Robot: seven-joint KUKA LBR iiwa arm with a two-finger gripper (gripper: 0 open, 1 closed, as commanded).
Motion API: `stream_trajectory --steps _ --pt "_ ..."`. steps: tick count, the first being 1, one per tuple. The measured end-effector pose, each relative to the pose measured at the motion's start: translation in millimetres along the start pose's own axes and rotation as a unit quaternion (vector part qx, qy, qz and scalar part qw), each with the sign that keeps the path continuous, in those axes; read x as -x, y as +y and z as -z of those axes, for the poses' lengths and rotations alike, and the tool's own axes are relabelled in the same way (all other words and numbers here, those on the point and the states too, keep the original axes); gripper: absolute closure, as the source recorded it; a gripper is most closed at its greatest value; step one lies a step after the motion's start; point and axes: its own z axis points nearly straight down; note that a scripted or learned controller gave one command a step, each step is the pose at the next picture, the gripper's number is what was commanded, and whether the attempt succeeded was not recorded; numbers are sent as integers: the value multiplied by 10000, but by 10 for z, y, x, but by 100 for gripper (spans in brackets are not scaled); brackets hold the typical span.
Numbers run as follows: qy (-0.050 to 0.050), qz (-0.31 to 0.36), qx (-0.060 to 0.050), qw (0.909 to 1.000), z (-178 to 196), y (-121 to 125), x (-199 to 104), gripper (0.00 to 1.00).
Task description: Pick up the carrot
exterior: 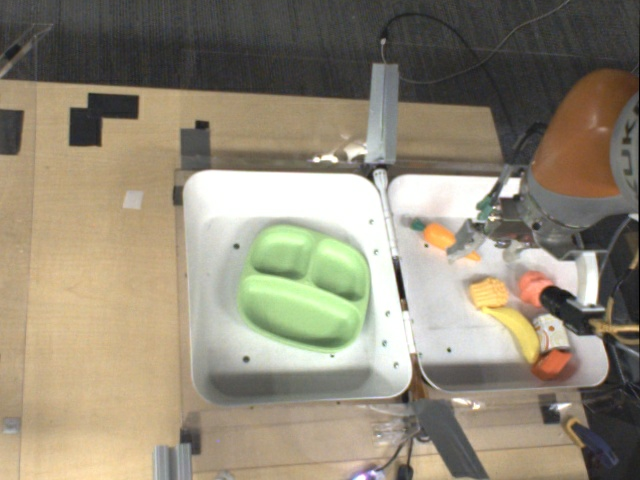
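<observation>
The carrot (436,234) lies in the upper left part of the right bin (440,313), near the divider between the two bins, with its orange body toward the frame's right and its green top toward the upper left, so its long axis runs roughly left to right with a slight tilt. The tool (466,245) hangs just to the right of it and a little lower in the frame, its fingers looking spread apart with nothing between them. The coming move turns on that short gap: the carrot sits to the tool's left, just beside it, so the tool would need a small shift leftward before closing across the carrot's narrow width.
</observation>
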Motion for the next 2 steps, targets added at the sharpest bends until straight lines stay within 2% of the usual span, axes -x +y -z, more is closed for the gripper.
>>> stream_trajectory --steps 1,2 --pt "-3 1236 8 9923 90 -165 -88 0" --pt "-20 1588 58 9873 -1129 472 77 0"
